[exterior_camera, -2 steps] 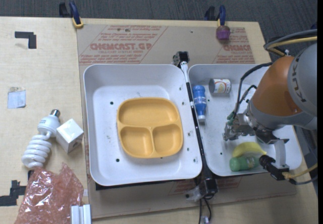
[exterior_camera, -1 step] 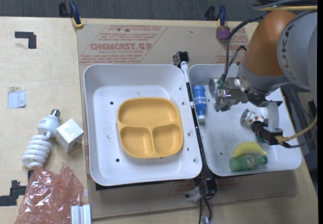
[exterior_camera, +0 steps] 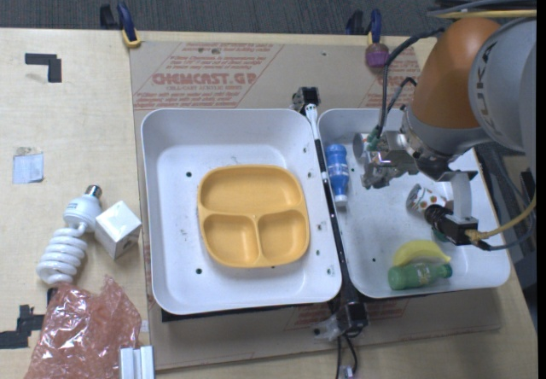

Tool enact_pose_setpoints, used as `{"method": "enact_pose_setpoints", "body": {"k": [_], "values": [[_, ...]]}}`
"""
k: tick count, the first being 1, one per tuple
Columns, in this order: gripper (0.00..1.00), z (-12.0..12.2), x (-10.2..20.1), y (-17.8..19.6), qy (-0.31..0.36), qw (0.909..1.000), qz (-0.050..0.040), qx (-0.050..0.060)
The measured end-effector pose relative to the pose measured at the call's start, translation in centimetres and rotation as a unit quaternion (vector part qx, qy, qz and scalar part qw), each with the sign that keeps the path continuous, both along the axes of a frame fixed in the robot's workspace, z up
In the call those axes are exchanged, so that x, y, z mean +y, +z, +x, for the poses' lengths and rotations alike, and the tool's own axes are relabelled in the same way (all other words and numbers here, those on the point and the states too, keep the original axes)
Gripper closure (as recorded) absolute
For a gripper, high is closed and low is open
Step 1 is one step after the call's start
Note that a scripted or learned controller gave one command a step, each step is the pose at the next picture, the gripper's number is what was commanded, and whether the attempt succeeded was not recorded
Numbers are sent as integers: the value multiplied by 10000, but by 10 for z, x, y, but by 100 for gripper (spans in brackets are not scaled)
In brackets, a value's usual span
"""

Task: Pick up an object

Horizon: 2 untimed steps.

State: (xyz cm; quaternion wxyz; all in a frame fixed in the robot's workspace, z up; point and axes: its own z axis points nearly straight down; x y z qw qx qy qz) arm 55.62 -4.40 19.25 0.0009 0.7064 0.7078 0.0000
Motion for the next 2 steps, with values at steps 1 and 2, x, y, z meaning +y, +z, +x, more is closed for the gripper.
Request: {"method": "enact_pose_setpoints", "body": {"k": [1,2], "values": [[0,10,-57,-63,-9,10000,2,8],[0,-6,-49,-100,-13,10000,5,8]]}}
